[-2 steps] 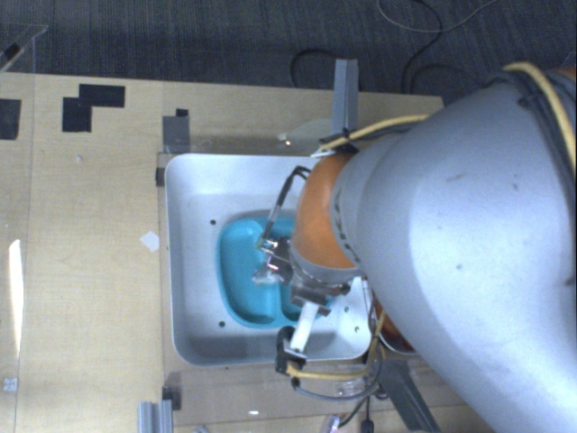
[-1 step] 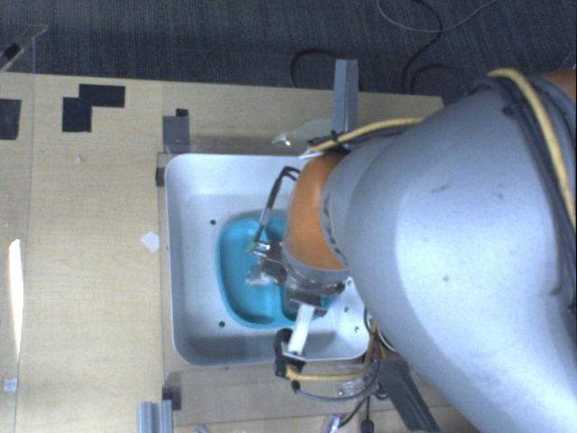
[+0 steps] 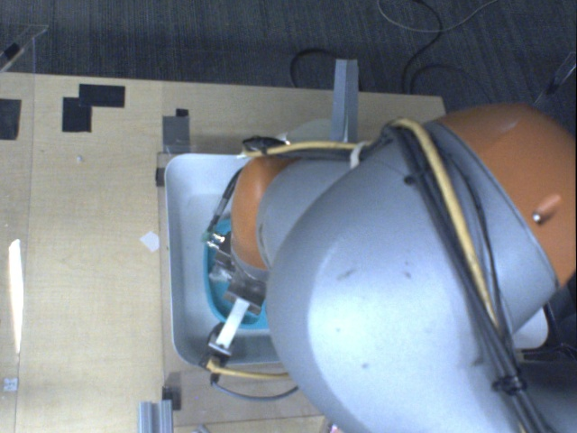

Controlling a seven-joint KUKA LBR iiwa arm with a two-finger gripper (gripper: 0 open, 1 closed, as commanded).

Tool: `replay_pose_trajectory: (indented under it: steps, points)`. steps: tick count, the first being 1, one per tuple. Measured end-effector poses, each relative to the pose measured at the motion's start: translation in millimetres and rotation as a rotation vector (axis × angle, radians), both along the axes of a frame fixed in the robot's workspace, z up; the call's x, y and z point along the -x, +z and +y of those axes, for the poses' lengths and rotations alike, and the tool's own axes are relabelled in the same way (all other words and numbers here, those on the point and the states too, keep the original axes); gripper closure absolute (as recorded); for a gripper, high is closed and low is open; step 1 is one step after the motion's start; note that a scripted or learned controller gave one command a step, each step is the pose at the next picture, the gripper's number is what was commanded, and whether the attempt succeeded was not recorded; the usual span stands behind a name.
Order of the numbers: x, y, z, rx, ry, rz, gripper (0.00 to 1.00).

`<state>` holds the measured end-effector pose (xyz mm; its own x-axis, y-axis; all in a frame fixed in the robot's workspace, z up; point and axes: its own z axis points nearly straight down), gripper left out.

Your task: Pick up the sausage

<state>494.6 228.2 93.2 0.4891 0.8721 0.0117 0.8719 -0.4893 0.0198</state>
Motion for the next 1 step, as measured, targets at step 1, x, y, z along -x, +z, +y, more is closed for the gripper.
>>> replay_pose_trajectory:
  steps: [1]
  points:
    - [0.2, 2.1, -96.3, -0.017, 0.041, -0.003, 0.0]
